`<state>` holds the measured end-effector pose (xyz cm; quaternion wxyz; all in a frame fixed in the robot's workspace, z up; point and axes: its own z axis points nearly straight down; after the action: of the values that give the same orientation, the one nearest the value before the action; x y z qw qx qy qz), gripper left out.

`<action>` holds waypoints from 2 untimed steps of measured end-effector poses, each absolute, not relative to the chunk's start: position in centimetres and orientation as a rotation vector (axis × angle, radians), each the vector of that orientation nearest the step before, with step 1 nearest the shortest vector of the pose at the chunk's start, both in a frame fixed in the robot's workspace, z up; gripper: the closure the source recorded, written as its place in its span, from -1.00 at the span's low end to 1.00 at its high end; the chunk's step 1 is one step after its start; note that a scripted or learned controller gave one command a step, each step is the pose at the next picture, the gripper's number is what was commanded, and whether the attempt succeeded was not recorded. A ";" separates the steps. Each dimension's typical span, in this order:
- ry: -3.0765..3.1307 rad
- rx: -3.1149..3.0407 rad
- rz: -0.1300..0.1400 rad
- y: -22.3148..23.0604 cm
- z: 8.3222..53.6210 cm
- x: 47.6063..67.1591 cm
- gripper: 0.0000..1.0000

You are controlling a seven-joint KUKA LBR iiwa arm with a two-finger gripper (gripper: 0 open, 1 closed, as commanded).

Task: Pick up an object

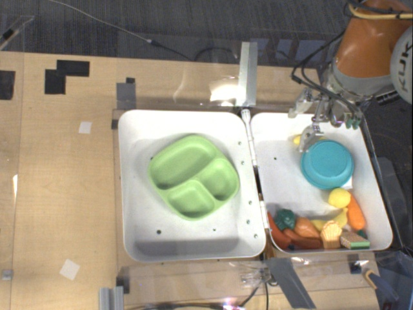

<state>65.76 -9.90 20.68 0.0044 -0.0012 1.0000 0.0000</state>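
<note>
1. The arm [371, 41] is reaching in over the far right corner of the right bin [277, 173], with the gripper [311, 133] hanging just above the far edge of the blue bowl [328, 164].
2. Tool state: can't tell. The tip is small and blurred against the white floor, and nothing is visibly being held.
3. Candidate targets: the blue bowl is sitting upside-up in the far half of the right bin. A small yellow piece [297, 140] is lying just beside the gripper tip, near the bowl's far-left rim.
4. The rest of the stock is crowding the near right corner: a lemon [339, 198], a carrot [355, 214], a green-topped red piece [284, 221] and a few mixed toy foods along the near wall.
5. The left bin [139, 237] is carrying a green divided tray [193, 176] at a tilt, mid-bin.
6. Risk, as I'm reading it: the tip is hovering between the bowl rim and the yellow piece, so a straight descent could be landing on the rim and skidding the bowl, or nudging the yellow piece away.
7. Risk: the bowl wall looks smooth and curved, so a rim pinch could be slipping on lift.
8. Risk: cables and fittings near the wrist are running close to the bin's far wall and could be snagging on a low approach.
</note>
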 end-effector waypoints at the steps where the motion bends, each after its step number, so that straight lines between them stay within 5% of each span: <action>1: 3.138 -0.162 0.004 -9.1 9.5 65.6 -1.00; 2: 3.042 -0.708 -0.008 -9.6 9.2 67.3 -1.00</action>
<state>67.34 -9.65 9.17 0.0089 -0.2267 0.9739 -0.0026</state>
